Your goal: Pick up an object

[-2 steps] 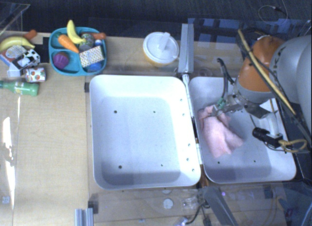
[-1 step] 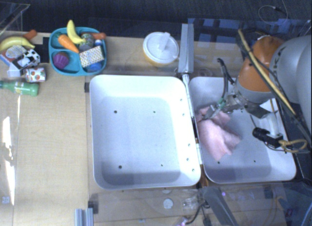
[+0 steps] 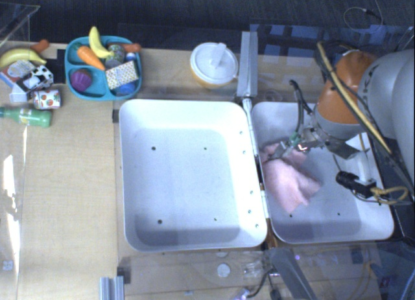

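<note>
No writing is legible; the pink cloth (image 3: 289,182) lies in the right bin (image 3: 337,224), long axis slanting toward the end effector (image 3: 293,148); whether that is clenched cannot be told.

Left bin (image 3: 188,175): floor open, access unobstructed from above. Right bin (image 3: 350,218): pink cloth (image 3: 288,182) occupies the left half; the arm (image 3: 343,107) and its cables overhang the far right. Near floor remains passable.
</note>
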Robot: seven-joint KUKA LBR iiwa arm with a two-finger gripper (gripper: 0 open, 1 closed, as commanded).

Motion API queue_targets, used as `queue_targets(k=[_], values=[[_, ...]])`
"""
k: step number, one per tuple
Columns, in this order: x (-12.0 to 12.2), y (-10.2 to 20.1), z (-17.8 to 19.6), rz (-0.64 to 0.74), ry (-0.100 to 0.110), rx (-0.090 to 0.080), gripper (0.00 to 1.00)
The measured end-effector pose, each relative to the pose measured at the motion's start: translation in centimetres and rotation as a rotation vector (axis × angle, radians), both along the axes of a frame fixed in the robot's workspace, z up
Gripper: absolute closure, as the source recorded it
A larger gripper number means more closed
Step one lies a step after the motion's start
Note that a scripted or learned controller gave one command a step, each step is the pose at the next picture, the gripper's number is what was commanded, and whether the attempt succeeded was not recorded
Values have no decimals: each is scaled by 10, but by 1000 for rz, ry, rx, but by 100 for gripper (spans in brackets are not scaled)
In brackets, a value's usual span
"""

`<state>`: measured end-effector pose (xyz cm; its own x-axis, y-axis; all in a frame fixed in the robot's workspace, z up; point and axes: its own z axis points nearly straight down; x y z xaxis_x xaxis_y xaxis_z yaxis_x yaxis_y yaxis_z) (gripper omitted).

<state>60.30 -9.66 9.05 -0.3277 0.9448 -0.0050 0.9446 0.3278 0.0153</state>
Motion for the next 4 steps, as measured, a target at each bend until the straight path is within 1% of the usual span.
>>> queue_targets(k=[1,2,3,4], values=[[3,2,11,2,-6,1,100],[3,2,11,1,-6,1,0],[6,4,0,22,1,-2,0],[9,6,10,25,-5,0,100]])
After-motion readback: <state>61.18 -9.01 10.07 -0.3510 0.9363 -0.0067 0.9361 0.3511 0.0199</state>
